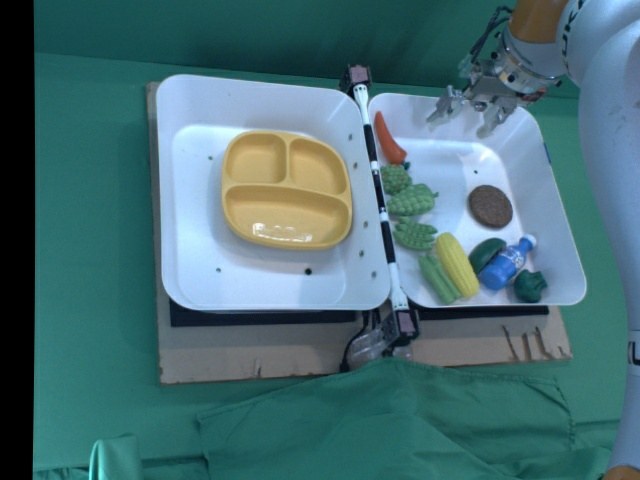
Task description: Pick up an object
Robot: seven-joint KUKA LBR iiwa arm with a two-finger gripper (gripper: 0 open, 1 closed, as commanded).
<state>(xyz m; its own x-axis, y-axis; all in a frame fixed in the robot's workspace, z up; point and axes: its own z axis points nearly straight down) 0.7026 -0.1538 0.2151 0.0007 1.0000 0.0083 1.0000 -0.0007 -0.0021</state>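
End effector (466,112) spread, bare, above right bin's (556,203) far rim

No legible txt anywhere. Arm (600,28) shows dark lettering on grey link below orange band, cut off at frame top, too partial to read. Blue bottle (506,263) in right bin (560,218) has label, print too small/blurred to read. No nos., signs or brands elsewhere.

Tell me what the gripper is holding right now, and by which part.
Nothing. The gripper hangs open above the far edge of the right bin, with nothing between its fingers.
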